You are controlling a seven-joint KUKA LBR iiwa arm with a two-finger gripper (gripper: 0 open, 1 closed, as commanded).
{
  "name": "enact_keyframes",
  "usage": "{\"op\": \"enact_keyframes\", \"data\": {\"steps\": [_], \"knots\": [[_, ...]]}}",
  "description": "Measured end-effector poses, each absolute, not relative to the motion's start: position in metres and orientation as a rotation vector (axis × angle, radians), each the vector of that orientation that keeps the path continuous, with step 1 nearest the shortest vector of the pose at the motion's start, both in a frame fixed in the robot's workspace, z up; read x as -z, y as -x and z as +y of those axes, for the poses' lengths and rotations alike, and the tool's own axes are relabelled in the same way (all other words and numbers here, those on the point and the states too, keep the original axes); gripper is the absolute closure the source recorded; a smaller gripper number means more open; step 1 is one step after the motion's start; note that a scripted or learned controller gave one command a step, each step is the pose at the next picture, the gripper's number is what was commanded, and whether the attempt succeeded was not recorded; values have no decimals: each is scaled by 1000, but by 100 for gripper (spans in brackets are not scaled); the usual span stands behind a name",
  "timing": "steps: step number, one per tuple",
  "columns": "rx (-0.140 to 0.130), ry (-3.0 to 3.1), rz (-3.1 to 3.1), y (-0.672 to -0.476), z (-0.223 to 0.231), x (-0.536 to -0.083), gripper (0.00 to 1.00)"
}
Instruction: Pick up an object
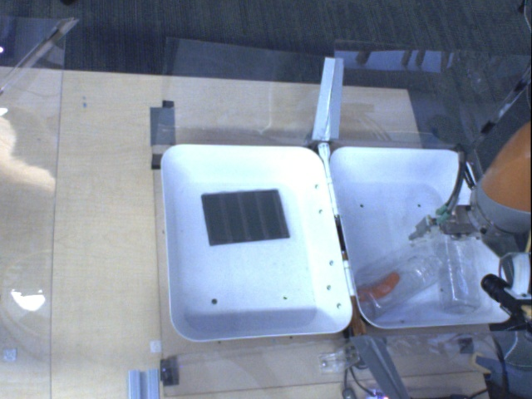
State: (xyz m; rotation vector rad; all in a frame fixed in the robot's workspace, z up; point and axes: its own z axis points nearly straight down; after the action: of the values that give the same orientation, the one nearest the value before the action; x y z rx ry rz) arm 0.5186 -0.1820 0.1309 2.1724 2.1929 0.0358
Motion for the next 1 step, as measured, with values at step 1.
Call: {"op": "enact_keyframes", "data": {"steps": [1], "knots": [[-42, -2037, 2296, -513, -203, -121, 0]]}}
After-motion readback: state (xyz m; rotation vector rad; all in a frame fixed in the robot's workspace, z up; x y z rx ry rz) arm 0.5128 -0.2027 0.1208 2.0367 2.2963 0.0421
